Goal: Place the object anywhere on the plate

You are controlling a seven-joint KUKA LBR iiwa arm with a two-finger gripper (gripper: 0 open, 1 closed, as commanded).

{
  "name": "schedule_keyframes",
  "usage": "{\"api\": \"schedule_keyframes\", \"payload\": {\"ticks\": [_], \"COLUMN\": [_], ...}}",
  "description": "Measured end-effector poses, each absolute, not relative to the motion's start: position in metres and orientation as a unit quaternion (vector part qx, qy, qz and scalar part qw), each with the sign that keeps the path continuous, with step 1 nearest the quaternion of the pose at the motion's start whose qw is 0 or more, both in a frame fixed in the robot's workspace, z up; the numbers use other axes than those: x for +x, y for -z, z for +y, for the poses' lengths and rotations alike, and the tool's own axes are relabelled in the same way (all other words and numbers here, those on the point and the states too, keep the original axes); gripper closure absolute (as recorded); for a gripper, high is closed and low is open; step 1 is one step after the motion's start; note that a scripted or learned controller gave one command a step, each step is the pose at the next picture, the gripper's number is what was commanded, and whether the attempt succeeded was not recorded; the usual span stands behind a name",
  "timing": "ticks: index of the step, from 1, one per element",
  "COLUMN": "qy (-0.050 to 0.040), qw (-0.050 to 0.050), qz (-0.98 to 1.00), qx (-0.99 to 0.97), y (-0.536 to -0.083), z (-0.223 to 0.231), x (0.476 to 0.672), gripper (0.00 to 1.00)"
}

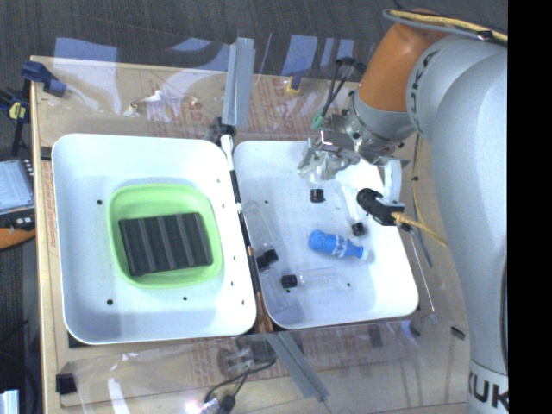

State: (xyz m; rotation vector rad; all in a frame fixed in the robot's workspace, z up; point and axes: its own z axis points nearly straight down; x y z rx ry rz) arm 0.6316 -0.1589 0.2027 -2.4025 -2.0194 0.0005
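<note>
Gripper (321, 164) up near the far edge of the right bin (392, 296), fingers too blurry to tell if spread or pinched. Blue bottle (336, 245) lying on its side in that same bin, apart from the gripper. Green plate (164, 200) with a dark ridged middle, maybe a grill piece, sitting in the left bin (78, 309).

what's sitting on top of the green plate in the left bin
A dark ribbed rectangular block lies flat on the green plate, covering most of its middle. The plate surface beneath the block is hidden; only the green rim around it shows.
</note>
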Motion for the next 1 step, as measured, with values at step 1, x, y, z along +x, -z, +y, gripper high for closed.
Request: {"api": "schedule_keyframes", "payload": {"ticks": [1], "qy": [-0.0001], "qw": [0.001], "qz": [-0.643], "qx": [-0.765], "y": [-0.2027], "z": [-0.1589], "x": [0.6316], "gripper": [0.0]}}
